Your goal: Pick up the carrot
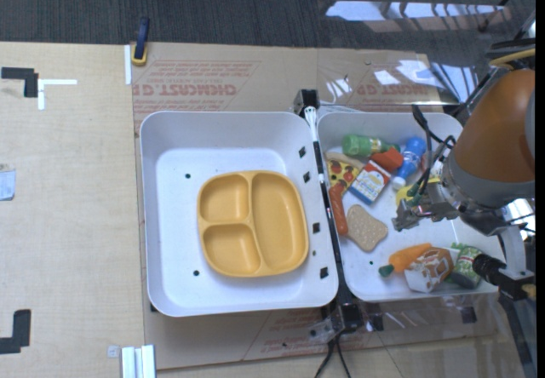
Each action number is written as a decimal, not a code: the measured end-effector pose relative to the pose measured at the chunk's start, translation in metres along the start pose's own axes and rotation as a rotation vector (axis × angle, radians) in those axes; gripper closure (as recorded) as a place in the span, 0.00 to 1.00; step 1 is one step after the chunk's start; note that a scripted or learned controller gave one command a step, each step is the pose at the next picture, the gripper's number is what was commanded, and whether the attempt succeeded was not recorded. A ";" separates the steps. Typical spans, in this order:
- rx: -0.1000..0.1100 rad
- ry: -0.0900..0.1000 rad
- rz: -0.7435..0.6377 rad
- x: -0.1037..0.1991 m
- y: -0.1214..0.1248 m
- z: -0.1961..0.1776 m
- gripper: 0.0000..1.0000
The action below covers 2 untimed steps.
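a grey robot arm with an orange band [502, 134] reaches in from the right over the right-hand shallow white plastic bin [362, 287], and its dark two-finger gripper [413, 213] hangs above the middle of that bin; whether the hand is released or clenched cannot be told from here, and nothing is visibly held. well to the gripper's left sits the left-hand shallow white plastic bin [162, 223], holding a yellow three-compartment plastic plate [253, 223]. just left of the gripper lies a tan toy bread slice [367, 227], and beyond it a red toy sausage [339, 208]. the small orange toy carrot with a green tip [407, 256] lies just below the gripper, toward the near wall, its far end touching a white and brown packet [430, 270]. to grasp well, the hand should probably drop toward the carrot's free middle, fingers straddling its narrow width, clear of the packet. the arm's bulk covers the bin's right side, and the crowded toys above the gripper are hard to separate.
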<state>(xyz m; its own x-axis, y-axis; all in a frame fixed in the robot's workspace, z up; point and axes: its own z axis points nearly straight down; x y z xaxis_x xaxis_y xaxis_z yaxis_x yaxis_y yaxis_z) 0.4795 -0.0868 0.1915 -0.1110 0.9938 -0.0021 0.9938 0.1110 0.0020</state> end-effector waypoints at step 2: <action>0.000 0.001 -0.114 -0.038 -0.005 0.100 0.00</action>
<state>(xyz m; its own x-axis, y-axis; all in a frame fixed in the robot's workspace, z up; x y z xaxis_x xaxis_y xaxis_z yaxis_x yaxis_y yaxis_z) 0.4789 -0.1255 0.0914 -0.2232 0.9748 -0.0012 0.9748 0.2232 0.0019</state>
